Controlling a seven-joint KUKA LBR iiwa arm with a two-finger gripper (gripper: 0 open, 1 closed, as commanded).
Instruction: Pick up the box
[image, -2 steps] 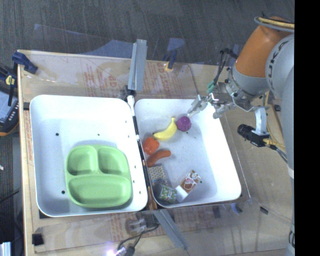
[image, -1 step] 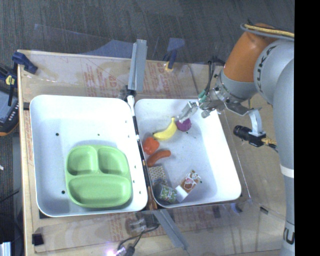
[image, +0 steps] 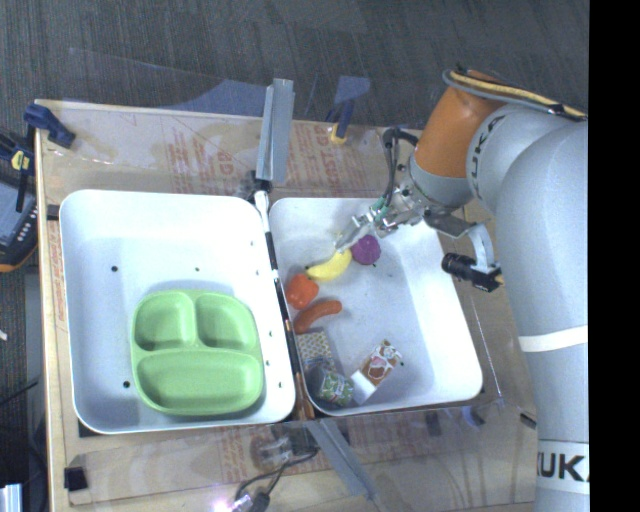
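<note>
White right bin (image: 455, 350), hand (image: 362, 226) up at 12 o'clock over purple toy (image: 367, 250); grip unreadable, box (image: 379, 366) down at 6, ungrabbed.

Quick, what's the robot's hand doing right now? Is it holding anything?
Hand: low in the right bin, by the banana and the purple fruit; open or closed cannot be told.

Bulky grey arm (image: 535, 250), orange band above wrist, white "KU" lettering, small metallic claw (image: 372, 222)
</note>
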